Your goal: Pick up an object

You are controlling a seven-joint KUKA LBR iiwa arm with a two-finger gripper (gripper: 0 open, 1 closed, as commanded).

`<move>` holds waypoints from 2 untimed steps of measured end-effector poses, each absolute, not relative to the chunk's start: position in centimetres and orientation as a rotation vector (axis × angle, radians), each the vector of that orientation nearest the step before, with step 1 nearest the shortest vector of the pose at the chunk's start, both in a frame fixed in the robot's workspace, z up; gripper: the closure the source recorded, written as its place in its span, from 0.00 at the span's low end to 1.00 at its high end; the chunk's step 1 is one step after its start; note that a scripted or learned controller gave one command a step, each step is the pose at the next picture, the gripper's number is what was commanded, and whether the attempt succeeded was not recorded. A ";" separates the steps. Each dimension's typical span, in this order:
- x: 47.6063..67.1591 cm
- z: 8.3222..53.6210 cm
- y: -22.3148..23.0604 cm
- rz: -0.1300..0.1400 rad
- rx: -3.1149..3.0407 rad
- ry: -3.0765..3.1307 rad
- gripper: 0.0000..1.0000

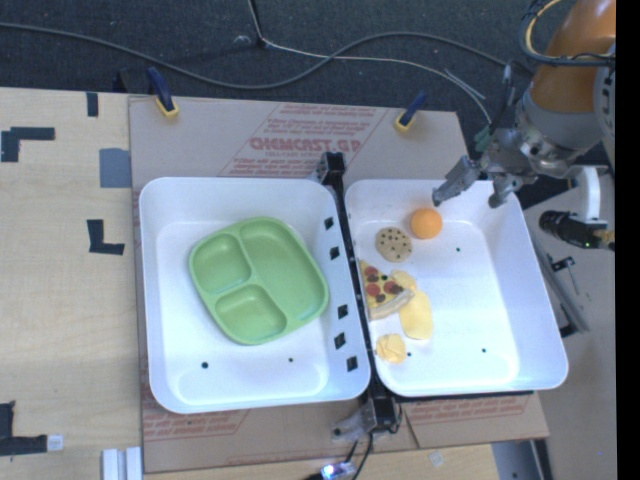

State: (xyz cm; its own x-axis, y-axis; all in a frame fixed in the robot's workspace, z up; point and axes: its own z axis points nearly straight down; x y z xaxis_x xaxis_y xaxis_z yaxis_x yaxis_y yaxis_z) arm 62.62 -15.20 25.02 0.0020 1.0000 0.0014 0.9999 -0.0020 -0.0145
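My gripper [471,190] hangs over the far edge of the right bin [500,298], its two fingers spread apart and open with nothing between them. Just left of and below it lies an orange ball [427,223]. A chocolate-chip cookie [393,243] sits beside the ball. Nearer the front are a pizza slice [383,290], a pale yellow piece [417,315] and a small yellow lump [391,347], all along the bin's left side.
The left bin [180,368] holds a green divided plate [258,279]. A black divider [343,268] runs between the bins. Cables cross the dark floor behind the bench. The right half of the right bin is bare white floor.
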 end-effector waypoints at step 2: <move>62.1 21.3 -15.5 0.005 -2.220 -2.222 0.00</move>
State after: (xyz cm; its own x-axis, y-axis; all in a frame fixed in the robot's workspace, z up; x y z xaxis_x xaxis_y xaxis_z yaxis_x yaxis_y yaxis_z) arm 62.12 -15.50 21.33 -0.0006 1.0000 -0.0015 1.0000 0.0006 -0.0026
